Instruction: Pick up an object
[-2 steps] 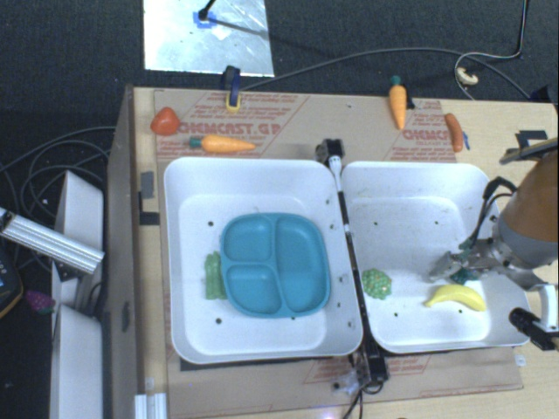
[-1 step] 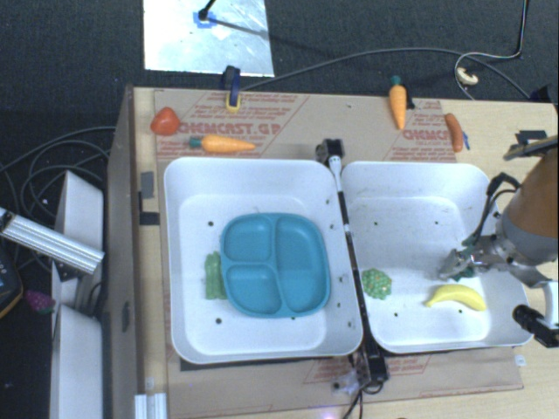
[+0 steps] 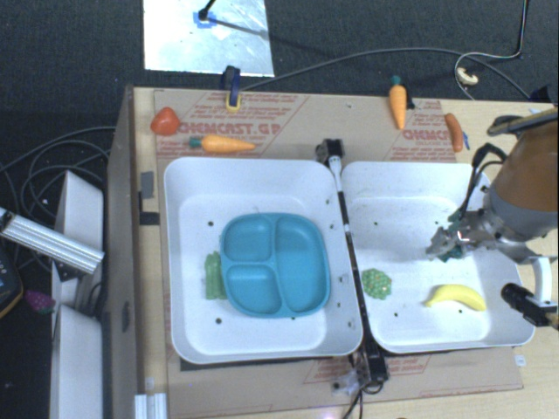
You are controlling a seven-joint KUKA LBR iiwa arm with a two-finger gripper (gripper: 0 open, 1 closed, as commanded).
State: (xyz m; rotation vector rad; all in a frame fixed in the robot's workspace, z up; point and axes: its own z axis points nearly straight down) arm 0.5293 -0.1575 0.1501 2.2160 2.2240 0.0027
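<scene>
We see the banana (image 3: 455, 298) lying in the right bin (image 3: 410, 339), near the green ball (image 3: 376, 283); the claw (image 3: 447, 247) hangs above, its grip unreadable. The left bin (image 3: 188, 234) holds a blue divided plate (image 3: 274, 264). Both rest on the worktop (image 3: 288, 116), over dark carpet (image 3: 61, 51).

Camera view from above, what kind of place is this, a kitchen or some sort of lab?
Most likely a robot lab: a KUKA arm reaches over two white bins holding toy food such as a banana, with cables trailing across the carpet.
</scene>
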